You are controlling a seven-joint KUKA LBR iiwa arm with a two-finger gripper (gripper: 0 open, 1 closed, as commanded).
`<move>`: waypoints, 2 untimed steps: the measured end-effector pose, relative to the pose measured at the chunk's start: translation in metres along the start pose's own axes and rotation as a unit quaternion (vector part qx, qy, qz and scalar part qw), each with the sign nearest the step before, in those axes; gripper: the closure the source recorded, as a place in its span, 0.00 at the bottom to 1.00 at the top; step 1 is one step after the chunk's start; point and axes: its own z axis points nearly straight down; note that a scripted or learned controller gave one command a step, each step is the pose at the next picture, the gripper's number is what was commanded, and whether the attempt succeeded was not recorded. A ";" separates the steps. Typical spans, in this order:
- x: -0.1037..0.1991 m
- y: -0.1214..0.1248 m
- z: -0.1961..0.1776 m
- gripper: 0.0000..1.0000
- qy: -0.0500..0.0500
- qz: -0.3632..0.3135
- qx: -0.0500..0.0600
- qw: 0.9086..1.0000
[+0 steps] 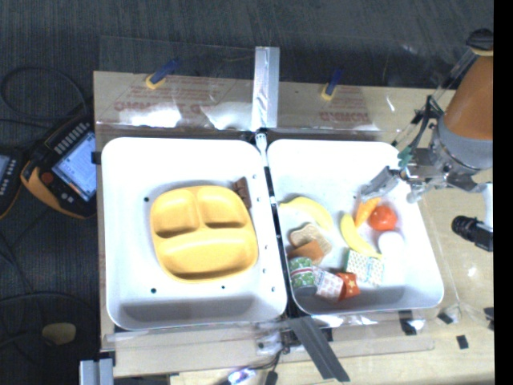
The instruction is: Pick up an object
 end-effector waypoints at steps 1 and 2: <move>-0.006 0.001 0.123 0.00 0.000 -0.071 -0.001 0.997; 0.006 -0.013 0.149 0.00 -0.002 0.021 -0.008 1.000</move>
